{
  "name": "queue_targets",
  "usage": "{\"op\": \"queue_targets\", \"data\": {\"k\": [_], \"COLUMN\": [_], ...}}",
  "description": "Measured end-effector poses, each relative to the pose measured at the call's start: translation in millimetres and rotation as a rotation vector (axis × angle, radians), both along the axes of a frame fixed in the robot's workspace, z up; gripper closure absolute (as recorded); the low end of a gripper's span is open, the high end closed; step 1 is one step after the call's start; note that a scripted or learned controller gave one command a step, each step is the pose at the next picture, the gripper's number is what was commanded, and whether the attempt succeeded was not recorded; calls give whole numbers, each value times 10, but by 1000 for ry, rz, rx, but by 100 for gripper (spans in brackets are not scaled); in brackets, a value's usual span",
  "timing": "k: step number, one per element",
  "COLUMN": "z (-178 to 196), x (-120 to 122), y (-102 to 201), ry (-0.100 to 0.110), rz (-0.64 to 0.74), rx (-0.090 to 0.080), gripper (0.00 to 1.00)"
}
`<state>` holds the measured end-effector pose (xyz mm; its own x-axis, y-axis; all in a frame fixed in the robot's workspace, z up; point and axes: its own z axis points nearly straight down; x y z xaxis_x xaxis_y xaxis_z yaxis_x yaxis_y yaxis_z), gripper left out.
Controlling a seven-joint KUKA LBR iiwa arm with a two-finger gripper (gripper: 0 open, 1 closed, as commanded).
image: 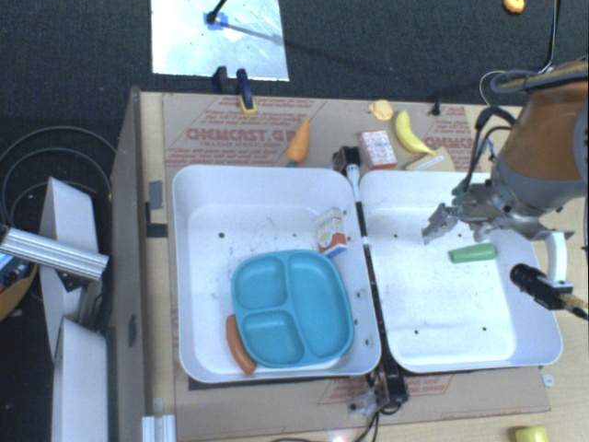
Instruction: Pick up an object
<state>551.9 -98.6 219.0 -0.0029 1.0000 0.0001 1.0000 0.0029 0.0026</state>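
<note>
A green cylinder [473, 253] lies on its side in the right bin [460, 339], toward its far right part. My gripper [439, 226] hangs over that bin just left of and above the green cylinder, and I see nothing held in it. The left bin [198, 247] holds a blue divided plate [293, 307], an orange sausage [239, 343] at the plate's lower left edge, and a small white, red and blue carton [331, 232] at the plate's far right corner.
Behind the bins on the cardboard lie a carrot [297, 143], a small pink box [377, 148], a banana [409, 134] and a white stick [424, 162]. The arm [543, 145] covers the right bin's far right corner.
</note>
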Motion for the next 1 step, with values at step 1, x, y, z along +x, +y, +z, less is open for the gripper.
{"op": "queue_targets", "data": {"k": [1], "z": [-1157], "x": [340], "y": [-334], "ry": [2], "rz": [-2], "rx": [-2], "gripper": [0]}}
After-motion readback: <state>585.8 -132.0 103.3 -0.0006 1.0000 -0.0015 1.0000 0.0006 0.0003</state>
